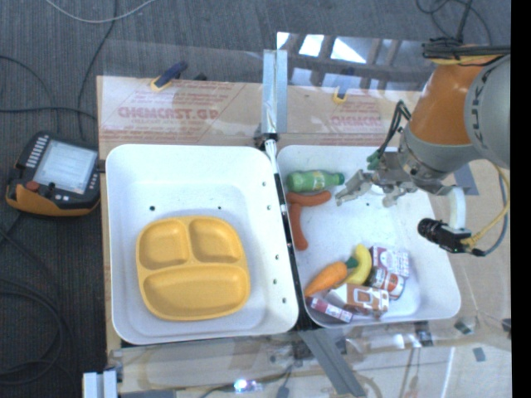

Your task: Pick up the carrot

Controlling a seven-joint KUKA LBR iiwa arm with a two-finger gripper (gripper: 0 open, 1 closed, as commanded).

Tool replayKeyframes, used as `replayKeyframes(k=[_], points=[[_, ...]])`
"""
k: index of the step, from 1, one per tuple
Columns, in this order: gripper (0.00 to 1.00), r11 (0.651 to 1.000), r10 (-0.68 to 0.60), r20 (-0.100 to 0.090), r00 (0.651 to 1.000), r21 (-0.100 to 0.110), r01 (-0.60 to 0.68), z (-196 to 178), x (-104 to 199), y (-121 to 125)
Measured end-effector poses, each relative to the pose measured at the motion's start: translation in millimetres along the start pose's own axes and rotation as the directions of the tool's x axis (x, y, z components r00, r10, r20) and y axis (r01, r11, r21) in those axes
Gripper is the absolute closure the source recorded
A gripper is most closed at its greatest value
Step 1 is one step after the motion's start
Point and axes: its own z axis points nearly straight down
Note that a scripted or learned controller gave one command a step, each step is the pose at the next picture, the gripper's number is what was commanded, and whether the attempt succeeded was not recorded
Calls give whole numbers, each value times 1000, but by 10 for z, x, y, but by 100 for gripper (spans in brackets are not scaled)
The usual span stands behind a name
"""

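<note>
Carrot (pixel 326 278): orange, tapered, with a small green tuft at its thicker end, lying at a slant on the floor of the right bin (pixel 431 309) near that bin's front edge, toward its front-left corner. Just beside its tufted end stands a yellow banana (pixel 362 264); behind the banana, toward the bin's front-right corner, lies a cluster of small red-and-white cartons (pixel 387 273), with a further red-and-white packet (pixel 332 309) at the front rim. Farther back along the bin's left wall lie two reddish sausages (pixel 298 225), one lengthwise and one crosswise, and behind them a green bottle (pixel 315 180) on its side near the back-left corner. The left bin (pixel 166 168) holds a yellow three-compartment tray (pixel 192 267) resting on its floor toward the front. The gripper (pixel 371 184) hangs over the back half of the right bin, well apart from the carrot, fingers spread with nothing between them.
</note>
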Motion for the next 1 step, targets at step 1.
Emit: replayKeyframes(k=[1], points=[[0, 945, -327, 1, 945, -1, 327, 37, 706, -239]])
